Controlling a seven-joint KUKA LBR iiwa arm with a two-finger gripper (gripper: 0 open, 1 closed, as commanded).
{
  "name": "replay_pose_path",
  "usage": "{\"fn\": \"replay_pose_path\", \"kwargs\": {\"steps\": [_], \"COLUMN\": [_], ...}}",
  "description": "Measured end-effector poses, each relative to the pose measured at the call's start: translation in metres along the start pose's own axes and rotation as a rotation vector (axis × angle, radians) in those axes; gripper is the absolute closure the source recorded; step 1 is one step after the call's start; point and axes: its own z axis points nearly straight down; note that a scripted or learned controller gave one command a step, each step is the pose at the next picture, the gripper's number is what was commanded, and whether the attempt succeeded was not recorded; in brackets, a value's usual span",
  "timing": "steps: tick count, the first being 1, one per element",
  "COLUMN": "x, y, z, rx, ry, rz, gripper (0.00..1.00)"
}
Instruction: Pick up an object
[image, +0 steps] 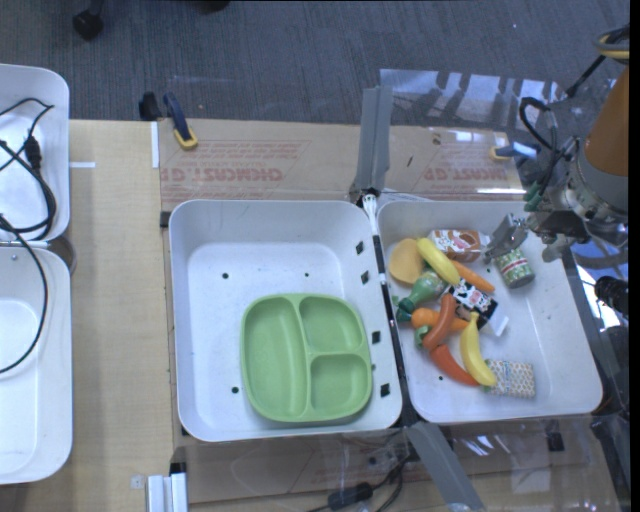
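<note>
Camera view gives us two white bins (190, 300): one green divided plate (305, 357) left, two bananas (476, 352) amid toy food right. Our gripper (507, 238) hangs beside one small can (516, 268); its opening we cannot tell.

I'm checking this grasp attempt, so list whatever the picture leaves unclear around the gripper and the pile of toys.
- Camera view: the metal two-finger gripper is small and blurred; what it holds can't be settled.
- The small green-and-red striped can lies by the gripper; contact is unclear.
- The orange toy carrot is partly covered by the yellow plastic banana.
- The grey and orange arm is cut off by the right edge.
</note>
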Motion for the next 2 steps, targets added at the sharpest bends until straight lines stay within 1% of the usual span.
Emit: {"fn": "replay_pose_path", "kwargs": {"steps": [1,2], "x": [0.0039,0.0029], "y": [0.002,0.0013], "z": [0.1731,0.165], "rx": [-0.004,0.0], "ry": [-0.001,0.0], "rz": [0.119,0.123], "gripper": [0.0,1.0]}}
